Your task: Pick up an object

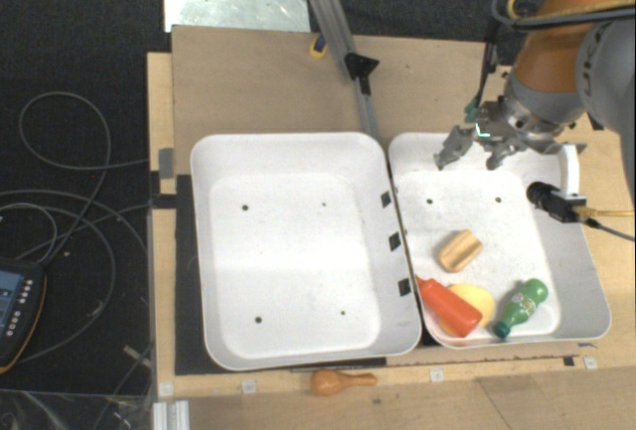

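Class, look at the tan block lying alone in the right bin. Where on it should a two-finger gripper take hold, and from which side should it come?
Grip the tan block across its short width, at the middle, coming straight down from above. It lies flat and slanted, with bare floor of the right bin on all sides, so the fingers have room. The gripper would probably need to turn to match the slant.

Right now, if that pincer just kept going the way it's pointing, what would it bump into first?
The pincer, fingers spread, points down at the far end of the shallow white right-hand bin. Going straight on, it would probably meet bare bin floor first; the tan cork-shaped block lies nearer the camera, seemingly off that line, though depth is hard to judge.
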### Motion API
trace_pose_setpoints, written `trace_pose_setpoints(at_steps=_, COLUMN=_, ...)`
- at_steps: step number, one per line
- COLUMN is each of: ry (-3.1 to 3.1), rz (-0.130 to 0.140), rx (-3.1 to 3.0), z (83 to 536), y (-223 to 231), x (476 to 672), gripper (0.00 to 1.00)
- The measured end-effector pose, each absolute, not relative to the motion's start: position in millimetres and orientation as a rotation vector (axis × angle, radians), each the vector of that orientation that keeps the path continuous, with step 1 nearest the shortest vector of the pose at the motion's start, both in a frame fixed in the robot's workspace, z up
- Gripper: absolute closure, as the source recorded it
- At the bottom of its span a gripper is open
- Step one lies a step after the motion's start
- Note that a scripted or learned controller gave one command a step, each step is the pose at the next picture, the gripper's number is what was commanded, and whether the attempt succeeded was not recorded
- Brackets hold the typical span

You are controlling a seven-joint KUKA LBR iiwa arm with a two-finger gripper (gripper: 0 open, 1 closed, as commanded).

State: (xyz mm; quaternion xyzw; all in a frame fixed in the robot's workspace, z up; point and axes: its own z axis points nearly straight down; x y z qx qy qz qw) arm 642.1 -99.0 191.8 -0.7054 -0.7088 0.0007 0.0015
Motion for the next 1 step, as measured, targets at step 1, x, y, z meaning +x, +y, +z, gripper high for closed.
trace_pose_setpoints(at_steps=1, ry=-2.228, rz=-0.002, rx=-2.216, z=194.3, y=-99.0, x=643.0, gripper=0.0)
